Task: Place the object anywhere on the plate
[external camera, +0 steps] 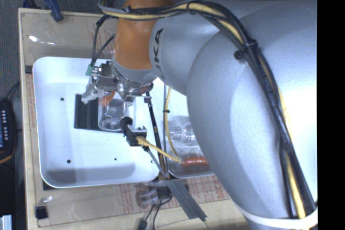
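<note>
My gripper (107,95) hangs over the middle of the left white bin (59,159), under the orange wrist band. Directly below it is a clear, glass-like round object (111,118) with a small orange piece (108,97) just above it. I cannot tell whether the gripper touches either one. A flat black rectangular piece (86,113) lies on the bin floor immediately left of the clear object. The wrist hides whatever lies under it.
The right bin (178,172) is mostly covered by the arm; a clear plastic item (182,134) and an orange-red item (194,161) lie in it. Cables (153,151) trail from the wrist across the divide between the bins. A blue clamp (53,7) sits at the bench's back left.
</note>
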`<state>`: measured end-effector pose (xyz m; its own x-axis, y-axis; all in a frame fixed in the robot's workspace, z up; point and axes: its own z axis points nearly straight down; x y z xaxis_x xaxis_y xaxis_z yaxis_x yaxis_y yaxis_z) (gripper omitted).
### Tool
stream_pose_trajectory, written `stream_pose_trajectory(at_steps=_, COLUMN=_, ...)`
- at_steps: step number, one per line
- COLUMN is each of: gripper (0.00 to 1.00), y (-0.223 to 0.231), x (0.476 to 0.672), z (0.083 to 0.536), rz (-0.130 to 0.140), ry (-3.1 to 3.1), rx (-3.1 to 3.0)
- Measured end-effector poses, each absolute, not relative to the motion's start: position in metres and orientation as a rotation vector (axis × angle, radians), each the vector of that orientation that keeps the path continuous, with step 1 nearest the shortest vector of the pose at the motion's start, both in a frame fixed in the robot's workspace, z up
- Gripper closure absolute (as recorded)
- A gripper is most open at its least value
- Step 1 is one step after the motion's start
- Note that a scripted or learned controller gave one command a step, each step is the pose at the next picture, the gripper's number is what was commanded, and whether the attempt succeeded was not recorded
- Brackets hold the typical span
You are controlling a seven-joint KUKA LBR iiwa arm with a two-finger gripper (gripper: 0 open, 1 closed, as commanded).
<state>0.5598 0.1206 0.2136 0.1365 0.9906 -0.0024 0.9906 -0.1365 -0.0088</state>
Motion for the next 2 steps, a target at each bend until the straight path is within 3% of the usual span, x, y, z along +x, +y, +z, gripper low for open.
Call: stream_pose_trajectory(at_steps=2, gripper=1.00, y=0.026, x=0.601, z=0.191, rz=0.006, ry=-2.097, rx=-2.336)
